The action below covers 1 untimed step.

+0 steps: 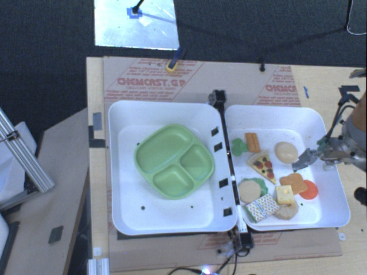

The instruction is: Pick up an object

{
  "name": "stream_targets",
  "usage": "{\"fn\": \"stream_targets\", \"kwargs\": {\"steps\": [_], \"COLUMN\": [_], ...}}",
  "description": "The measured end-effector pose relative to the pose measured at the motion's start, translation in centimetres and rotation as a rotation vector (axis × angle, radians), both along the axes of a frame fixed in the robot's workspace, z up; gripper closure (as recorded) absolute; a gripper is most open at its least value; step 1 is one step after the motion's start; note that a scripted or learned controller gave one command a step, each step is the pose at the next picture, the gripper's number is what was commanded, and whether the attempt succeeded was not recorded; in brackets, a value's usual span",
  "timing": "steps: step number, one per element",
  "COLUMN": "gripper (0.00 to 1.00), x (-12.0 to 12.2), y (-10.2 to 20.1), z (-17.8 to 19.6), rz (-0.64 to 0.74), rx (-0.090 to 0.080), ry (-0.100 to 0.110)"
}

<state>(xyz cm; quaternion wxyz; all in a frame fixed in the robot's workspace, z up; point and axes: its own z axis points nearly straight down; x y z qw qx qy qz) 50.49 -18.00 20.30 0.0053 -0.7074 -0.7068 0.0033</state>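
Gripper (303, 160) at the right bin's (330, 199) right side, beside the bun (286, 152); jaw state unreadable. Bun lies mid-bin, among toy food. Probably light, rigid, smooth plastic; pinch across its widest part.

My arm (356, 132) is cut off by the right edge, its upper part out of frame. The pincer (303, 160) is too blurred for me to read. The desk (63, 171) runs off the bottom edge.
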Motion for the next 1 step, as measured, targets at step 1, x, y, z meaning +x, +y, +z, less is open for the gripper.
{"fn": "stream_targets", "kwargs": {"steps": [1], "gripper": [0.00], "x": [0.30], "y": [0.07], "z": [0.72], "rz": [0.004], "rx": [-0.003], "ry": [-0.013]}}
